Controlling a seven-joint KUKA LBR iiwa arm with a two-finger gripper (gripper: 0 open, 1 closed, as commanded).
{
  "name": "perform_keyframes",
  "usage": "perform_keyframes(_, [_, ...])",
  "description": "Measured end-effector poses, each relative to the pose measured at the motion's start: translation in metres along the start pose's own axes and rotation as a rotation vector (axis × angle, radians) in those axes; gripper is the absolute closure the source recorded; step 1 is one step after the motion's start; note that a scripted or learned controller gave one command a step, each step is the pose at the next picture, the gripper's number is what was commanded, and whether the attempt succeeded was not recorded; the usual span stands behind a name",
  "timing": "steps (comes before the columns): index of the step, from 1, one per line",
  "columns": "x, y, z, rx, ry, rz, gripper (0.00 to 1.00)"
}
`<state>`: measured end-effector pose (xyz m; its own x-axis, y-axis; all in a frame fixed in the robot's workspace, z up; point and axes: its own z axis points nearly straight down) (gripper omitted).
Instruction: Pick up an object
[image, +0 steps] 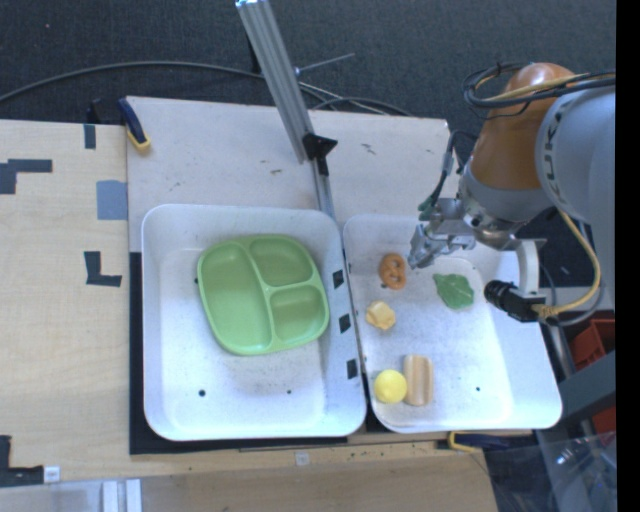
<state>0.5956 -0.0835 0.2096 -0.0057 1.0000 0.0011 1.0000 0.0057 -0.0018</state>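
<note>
So far nothing lifted. Hand (428, 247) low over right shallow white bin (520, 385), just beside round brown cookie-like piece (392, 270); finger state unclear, cannot tell. Green leafy piece (454, 290), yellow ball (389, 386), tan roll (417, 379) all resting in bin. Grasp and lift remain.

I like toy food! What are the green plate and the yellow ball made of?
The green divided plate looks like smooth moulded plastic: one even colour, rounded compartments, a soft sheen. The yellow ball looks like plastic or rubber toy fruit, smooth and evenly coloured; the picture leaves open which.
</note>
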Motion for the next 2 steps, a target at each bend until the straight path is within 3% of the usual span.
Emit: perform_keyframes(2, [0.105, 0.001, -0.003, 0.001, 0.0, -0.001, 1.0])
